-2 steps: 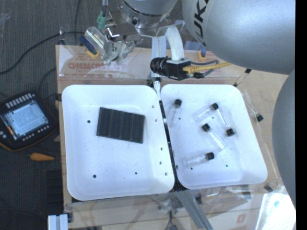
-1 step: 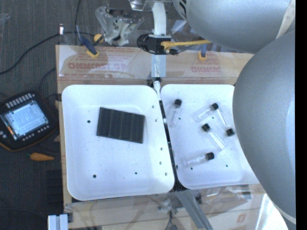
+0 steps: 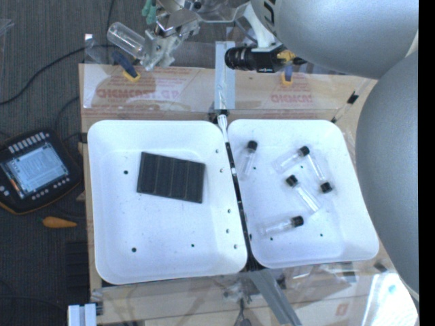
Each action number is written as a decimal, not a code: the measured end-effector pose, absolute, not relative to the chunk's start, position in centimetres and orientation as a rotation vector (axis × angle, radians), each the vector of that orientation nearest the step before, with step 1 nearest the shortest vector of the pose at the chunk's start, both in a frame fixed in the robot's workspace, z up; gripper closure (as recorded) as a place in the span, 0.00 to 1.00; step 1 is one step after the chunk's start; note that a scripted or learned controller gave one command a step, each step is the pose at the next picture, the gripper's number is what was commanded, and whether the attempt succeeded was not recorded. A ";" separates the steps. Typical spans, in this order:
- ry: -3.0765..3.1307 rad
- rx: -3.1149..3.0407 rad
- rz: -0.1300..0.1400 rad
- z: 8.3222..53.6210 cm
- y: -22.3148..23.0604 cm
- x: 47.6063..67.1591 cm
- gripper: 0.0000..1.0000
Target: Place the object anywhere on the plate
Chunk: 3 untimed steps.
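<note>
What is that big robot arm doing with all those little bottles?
The big grey arm has its gripper up above the far edge of the bench, past both white bins. A clear little tube sits right at the gripper, but it is hard to tell if it is truly pinched. The dark ridged plate lies in the left bin with nothing on it yet. Five more clear vials with black caps lie scattered in the right bin.

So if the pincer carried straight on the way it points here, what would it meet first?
The pincer sits above the bench's far edge, angled down and left beside a clear vial. Going on, it would probably meet the cardboard strip behind the left bin, though depth is unclear.
</note>
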State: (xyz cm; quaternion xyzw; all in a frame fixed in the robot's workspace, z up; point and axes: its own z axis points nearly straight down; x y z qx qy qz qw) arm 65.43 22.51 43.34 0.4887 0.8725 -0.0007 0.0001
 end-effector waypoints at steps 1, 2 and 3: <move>3.072 0.648 0.002 43.4 22.6 66.9 1.00; 3.119 0.360 0.002 43.4 23.3 66.2 1.00; 3.126 -0.296 0.003 43.4 23.4 59.3 1.00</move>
